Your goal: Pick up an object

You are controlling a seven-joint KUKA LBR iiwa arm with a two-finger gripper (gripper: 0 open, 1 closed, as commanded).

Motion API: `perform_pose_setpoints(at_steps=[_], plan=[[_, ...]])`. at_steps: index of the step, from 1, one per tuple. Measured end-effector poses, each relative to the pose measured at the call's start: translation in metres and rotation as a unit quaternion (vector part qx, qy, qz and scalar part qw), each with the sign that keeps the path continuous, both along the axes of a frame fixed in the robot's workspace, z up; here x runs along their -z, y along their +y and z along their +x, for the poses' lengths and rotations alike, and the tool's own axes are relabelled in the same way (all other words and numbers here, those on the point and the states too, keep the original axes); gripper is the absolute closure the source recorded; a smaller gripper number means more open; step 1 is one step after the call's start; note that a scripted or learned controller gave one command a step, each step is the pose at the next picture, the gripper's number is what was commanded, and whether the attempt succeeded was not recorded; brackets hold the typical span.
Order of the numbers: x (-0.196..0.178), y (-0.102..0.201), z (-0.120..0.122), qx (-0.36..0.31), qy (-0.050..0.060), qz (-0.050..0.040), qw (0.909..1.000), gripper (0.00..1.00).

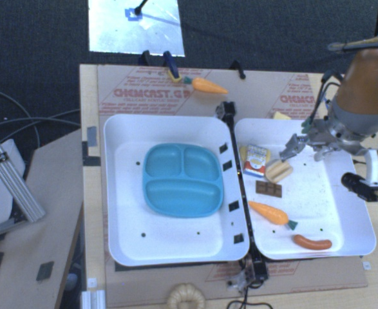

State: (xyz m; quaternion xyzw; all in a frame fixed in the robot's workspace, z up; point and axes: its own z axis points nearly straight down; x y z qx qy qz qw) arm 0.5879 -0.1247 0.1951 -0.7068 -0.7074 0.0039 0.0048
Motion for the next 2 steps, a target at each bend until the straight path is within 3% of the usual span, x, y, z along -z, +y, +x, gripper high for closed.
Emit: perform_pose_setpoints(at_steps=[1, 2], plan=[[-0.008, 0.000, 0.003, -0.001, -0.007, -0.0007, 1.0000, 0.00], [0.046, 0.009, -0.002, 0.000, -0.005, -0.0002, 1.0000, 0.00]])
